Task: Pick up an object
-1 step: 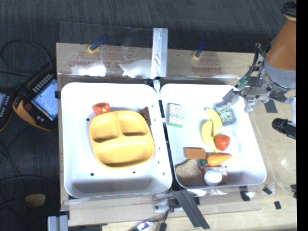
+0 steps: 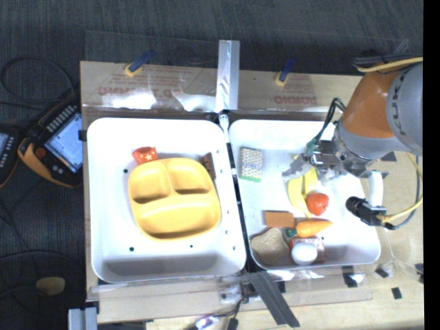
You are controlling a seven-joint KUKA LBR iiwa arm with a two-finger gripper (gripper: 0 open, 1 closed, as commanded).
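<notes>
Camera view: round red tomato (glossy) on yellow banana

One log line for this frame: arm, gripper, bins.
arm: over right bin | gripper: above banana, beside tomato, holding nothing seen | left bin: yellow tray

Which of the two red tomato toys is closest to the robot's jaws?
The small round red tomato toy in the right white bin, lying on the yellow piece just below the gripper. The other red tomato toy sits far away in the left white bin.
</notes>
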